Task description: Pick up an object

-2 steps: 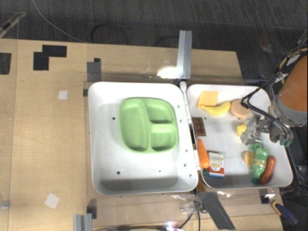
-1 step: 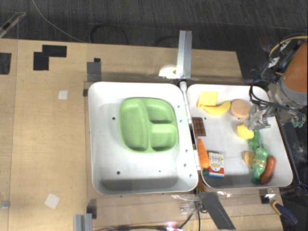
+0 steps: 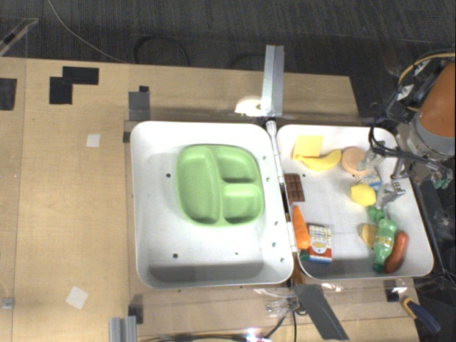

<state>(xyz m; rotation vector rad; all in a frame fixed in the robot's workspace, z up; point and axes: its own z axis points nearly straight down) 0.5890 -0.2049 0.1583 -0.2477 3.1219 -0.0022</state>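
Observation:
The right bin (image 3: 420, 223) holds several toy foods: a yellow cheese wedge (image 3: 308, 147), a banana (image 3: 322, 162), a tan round piece (image 3: 352, 159), a lemon (image 3: 363, 195), a brown chocolate bar (image 3: 294, 187), a carrot (image 3: 301, 228), a small carton (image 3: 319, 242), a green bottle (image 3: 384, 237) and a red sausage (image 3: 396, 252). My gripper (image 3: 380, 178) hangs low over the bin's right side, just right of and above the lemon, beside the tan piece. Its fingers stand apart with nothing between them, so it looks open.
The left bin (image 3: 153, 212) holds a green divided plate (image 3: 219, 184). A metal post (image 3: 273, 80) rises behind the wall between the bins. The arm (image 3: 434, 116) with its cables comes in from the upper right.

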